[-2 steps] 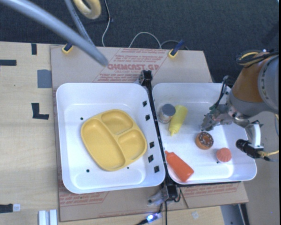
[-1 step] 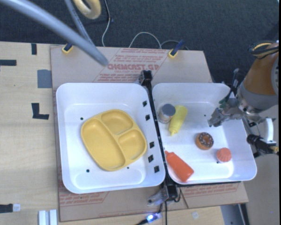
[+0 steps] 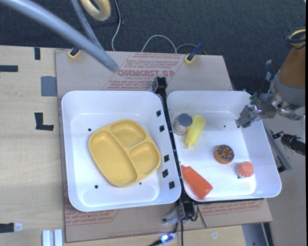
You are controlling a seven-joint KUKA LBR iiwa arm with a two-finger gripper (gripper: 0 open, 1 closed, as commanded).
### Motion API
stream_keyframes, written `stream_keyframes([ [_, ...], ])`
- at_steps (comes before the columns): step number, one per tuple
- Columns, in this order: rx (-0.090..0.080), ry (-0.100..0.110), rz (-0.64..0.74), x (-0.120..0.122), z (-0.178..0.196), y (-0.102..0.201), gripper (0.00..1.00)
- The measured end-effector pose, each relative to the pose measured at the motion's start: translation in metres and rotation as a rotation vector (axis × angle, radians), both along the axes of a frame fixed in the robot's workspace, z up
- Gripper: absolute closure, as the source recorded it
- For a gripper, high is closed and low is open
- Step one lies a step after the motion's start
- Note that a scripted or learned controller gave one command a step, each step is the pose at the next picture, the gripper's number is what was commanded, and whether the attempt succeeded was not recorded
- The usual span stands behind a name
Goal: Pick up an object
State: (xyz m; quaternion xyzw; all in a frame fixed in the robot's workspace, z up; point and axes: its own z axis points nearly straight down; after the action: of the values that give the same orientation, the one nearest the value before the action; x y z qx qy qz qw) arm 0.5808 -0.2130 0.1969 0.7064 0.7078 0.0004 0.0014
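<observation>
Tool [image 3: 245,118]: hanging over the right bin's [image 3: 256,137] upper right rim, nothing under its tips; released or clenched, I cannot tell.
Room: bare white floor below the tool, between mustard and right wall.
Right bin: can [image 3: 183,122] touching yellow mustard bottle [image 3: 194,130] by the divider; donut [image 3: 224,154] mid-right; pink cupcake [image 3: 245,169] just beside it, lower; orange bottle [image 3: 196,181] on the bottom-left rim.
Left bin [image 3: 77,137]: yellow tray [image 3: 124,151], centred, margins all round.
Table [image 3: 20,152]: bins side by side.

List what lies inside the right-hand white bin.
The right bin holds a grey can touching a yellow bottle, a chocolate donut, a small pink cupcake and an orange bottle. Anything beneath them is covered.
</observation>
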Motion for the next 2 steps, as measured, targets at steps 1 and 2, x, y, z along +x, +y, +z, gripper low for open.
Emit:
stream_keyframes([
  [1, 0.000, -0.001, -0.001, -0.006, 0.048, -0.006, 1.00],
  [2, 0.002, 0.002, 0.004, -0.006, 0.056, 0.045, 1.00],
])
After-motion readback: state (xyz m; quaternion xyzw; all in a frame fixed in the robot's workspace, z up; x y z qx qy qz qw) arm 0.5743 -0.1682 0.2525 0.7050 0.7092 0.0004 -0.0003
